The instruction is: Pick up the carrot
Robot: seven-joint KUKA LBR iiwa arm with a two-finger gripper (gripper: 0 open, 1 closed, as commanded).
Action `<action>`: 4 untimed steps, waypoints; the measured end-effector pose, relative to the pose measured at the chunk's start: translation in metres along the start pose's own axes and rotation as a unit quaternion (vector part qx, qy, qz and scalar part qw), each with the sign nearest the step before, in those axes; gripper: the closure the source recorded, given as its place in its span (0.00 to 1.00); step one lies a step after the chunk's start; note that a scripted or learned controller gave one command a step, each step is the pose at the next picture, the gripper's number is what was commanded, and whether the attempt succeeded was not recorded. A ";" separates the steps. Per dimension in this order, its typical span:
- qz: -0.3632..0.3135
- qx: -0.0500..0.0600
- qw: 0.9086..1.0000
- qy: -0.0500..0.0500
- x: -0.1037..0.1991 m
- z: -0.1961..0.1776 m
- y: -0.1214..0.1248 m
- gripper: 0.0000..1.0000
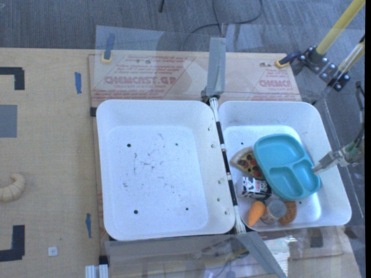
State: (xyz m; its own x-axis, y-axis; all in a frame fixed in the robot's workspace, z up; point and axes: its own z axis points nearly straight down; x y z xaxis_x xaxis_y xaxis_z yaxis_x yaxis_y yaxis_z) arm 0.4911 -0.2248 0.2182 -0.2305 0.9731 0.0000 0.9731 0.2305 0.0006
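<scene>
lowest in the right bin (330,129), near its front wall, the carrot (255,213) stands out orange, touching a brown round piece (279,211) on its right and lying just below a small black-and-white item (253,186). a blue divided tray (286,165) overhangs that clutter. the claw (324,163) sits at the tray's right edge, well apart from the carrot; whether it is open or closed i cannot tell. best to come down on the carrot from its free left side, across its narrow width, clear of the tray.
</scene>
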 end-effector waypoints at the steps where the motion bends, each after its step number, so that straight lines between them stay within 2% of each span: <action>1: -0.207 -0.001 0.978 -0.001 -0.002 0.014 0.015 0.00; 2: -0.249 -0.010 0.968 -0.010 0.003 0.099 0.074 0.00; 3: -0.126 -0.001 0.992 -0.002 0.002 0.024 -0.005 0.00; 4: -0.180 -0.007 0.984 -0.004 0.009 0.128 0.004 0.00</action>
State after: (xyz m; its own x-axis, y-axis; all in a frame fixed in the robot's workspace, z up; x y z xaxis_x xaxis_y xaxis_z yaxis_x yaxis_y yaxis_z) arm 0.4931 -0.2155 0.0906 -0.5598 0.8286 -0.0103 0.8285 0.5598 0.0131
